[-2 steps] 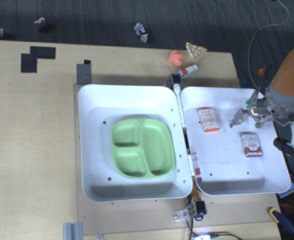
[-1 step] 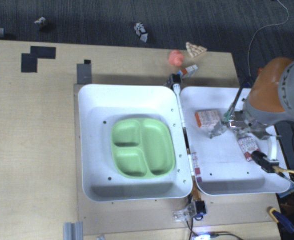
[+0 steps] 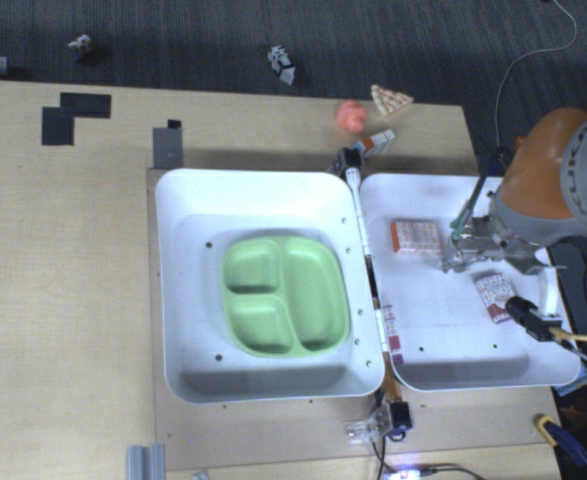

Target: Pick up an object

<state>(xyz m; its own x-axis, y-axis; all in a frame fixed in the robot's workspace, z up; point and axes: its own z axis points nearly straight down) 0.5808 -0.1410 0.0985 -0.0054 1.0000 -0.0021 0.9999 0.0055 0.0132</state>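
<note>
While two bins [image 3: 188, 268] hold one green tray [image 3: 283, 293] and two packets [image 3: 416, 236], end effector [image 3: 460, 253] state unclear.

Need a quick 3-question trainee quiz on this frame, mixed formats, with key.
1. True or false: the green three-compartment plastic tray lies in the right white bin.
2. Which item is nearest the gripper? A) orange-and-white small packet B) pink ball C) tray
3. Fill in: the red-and-white patterned packet lies in the ____ bin.

Key: 1 false, it lies in the left white bin; 2 A; 3 right.
</note>
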